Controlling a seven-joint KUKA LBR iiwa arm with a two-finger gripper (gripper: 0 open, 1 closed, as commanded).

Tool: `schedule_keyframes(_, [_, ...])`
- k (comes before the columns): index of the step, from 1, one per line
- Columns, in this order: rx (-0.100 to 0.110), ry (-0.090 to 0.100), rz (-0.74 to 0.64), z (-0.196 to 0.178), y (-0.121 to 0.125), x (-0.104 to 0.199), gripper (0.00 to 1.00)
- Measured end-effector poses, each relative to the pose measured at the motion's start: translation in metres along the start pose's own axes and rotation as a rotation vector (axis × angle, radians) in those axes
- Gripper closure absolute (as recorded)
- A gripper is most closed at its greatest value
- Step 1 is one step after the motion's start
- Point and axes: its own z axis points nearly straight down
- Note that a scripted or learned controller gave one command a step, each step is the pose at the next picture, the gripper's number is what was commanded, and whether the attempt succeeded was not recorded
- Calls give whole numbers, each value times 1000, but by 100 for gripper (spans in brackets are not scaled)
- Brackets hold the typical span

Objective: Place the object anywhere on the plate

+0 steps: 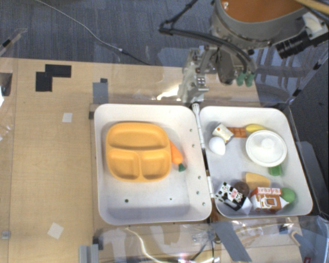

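The plate (138,151), a yellow-orange dish with three compartments, sits in the left bin (149,208), towards its back and left. The carrot (176,154) lies in the same bin against the plate's right rim, orange body pointing to the back and green tip to the front. It seems to touch or lean on the rim, and it rests in none of the compartments. The gripper (198,85) hangs above the back edge of the bench, just behind the wall where the two bins meet. Nothing is seen in its grasp, and at this slant I cannot tell whether it is open or closed. The carrot lies well apart from it, nearer the front and a little to the left, with the back strip of the left bin between them. The arm (257,15) comes in at the top right, its orange band showing above the wrist. The right bin (293,128) holds a white egg (217,146), a white bowl (266,147), a banana (254,128), a wedge of cheese (257,180), a cow-patterned box (230,195) and a red and white carton (267,200), along with a few small green pieces.
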Motion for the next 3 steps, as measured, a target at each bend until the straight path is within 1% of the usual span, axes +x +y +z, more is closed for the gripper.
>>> schedule_keyframes(1, [5, 39, -236, 31, -19, -37, 100])
schedule_keyframes(2, [-2, 38, -570, 31, -41, -63, 100])
schedule_keyframes(3, [-1, 24, -570, 17, -39, -64, 100])
